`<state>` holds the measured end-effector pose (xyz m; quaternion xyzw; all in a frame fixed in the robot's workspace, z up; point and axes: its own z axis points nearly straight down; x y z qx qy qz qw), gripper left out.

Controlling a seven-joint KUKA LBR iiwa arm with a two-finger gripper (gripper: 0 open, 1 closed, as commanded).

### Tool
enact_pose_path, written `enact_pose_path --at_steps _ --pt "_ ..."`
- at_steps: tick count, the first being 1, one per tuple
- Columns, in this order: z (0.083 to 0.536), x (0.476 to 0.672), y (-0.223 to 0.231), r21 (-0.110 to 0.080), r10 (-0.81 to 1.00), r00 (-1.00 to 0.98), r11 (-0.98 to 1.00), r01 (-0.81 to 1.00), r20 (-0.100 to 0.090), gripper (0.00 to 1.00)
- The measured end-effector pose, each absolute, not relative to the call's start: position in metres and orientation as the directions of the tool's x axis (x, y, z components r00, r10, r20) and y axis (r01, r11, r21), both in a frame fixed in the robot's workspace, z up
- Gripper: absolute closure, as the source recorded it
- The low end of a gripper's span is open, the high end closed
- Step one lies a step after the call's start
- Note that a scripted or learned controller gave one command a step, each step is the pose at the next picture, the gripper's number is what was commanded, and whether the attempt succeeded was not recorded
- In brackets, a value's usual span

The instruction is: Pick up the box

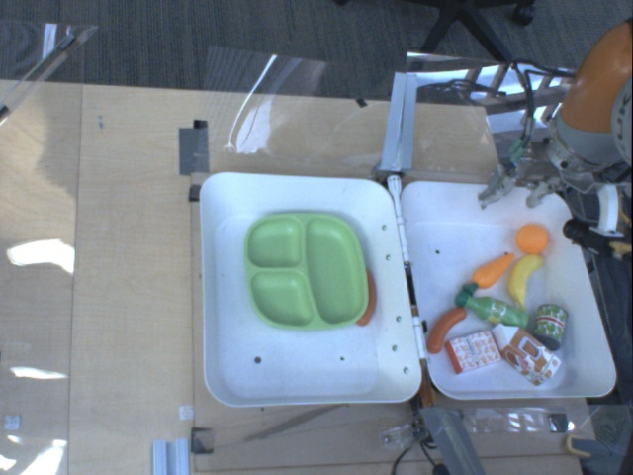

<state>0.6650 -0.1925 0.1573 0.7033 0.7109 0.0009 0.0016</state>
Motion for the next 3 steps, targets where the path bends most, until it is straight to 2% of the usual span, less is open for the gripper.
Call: enact_pose_path --at_steps 1,2,3 --pt "0.087 0.64 -0.169 0.008 0.97 -0.244 0.244 0.97 -0.003 0.0" --pt "0.089 0.565 -0.123 0.012 0.99 -0.142 0.142 0.99 -0.002 0.0" --pt "0.148 0.637 -0.135 0.009 0.973 -0.229 0.229 0.973 -0.004 0.0"
